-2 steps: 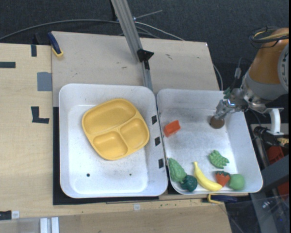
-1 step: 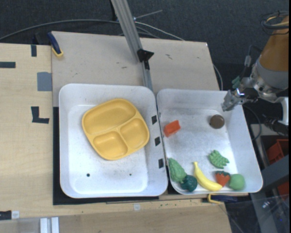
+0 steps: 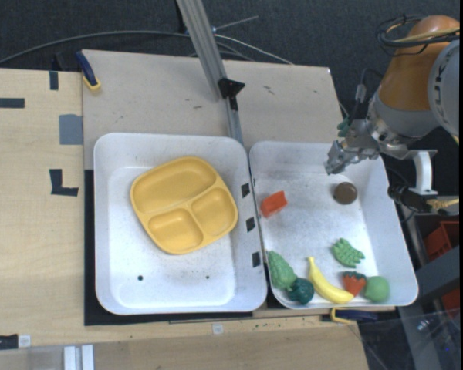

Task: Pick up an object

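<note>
From the overhead camera, your tool hangs over the upper right part of the right bin, and you cannot tell how it is set; it is too small and dark, and nothing shows in its grip. Just below it, apart, lies a small round brown piece. An orange block sits near the bin's left wall. Along the bottom edge you see a banana, green leafy pieces and a strawberry. The left bin holds a yellow divided plate.
</note>
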Controlling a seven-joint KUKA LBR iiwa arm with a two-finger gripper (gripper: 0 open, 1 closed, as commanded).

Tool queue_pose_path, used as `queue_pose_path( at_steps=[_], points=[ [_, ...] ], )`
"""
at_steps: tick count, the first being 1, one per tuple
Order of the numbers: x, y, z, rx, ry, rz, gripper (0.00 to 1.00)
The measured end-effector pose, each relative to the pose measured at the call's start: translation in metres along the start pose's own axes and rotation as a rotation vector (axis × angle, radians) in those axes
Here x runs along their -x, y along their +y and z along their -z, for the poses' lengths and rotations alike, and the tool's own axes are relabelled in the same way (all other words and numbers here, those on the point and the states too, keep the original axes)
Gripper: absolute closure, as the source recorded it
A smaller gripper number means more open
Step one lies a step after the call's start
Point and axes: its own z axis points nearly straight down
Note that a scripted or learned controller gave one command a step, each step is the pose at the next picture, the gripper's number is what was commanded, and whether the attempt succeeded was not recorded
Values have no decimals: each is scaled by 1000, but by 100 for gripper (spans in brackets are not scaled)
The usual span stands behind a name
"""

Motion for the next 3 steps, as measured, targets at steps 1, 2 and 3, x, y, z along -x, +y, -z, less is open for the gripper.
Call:
queue_pose_path(
  at_steps=[1, 2, 3],
  points=[
    [-54, 4, -9, -1, 0, 0, 100],
    [-109, 10, -16, -1, 0, 1, 100],
    [-159, 21, -1, 2, 0, 1, 100]
  ],
)
